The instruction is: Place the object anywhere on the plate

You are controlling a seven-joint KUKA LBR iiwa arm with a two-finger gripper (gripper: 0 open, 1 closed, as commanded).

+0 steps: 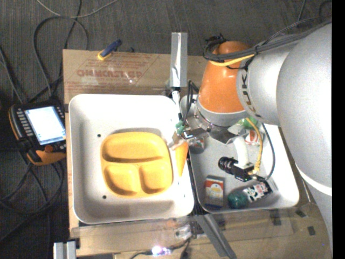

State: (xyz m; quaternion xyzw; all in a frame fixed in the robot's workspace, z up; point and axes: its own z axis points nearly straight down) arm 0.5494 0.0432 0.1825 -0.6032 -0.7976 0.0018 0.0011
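The gripper hangs over the wall between the bins with an orange carrot pinched between its fingers, just right of the yellow plate in the left bin. A small box lies in the right bin

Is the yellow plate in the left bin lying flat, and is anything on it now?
The yellow plate lies flat in the left bin, its three compartments facing up. All three show bare yellow, so nothing is on it.
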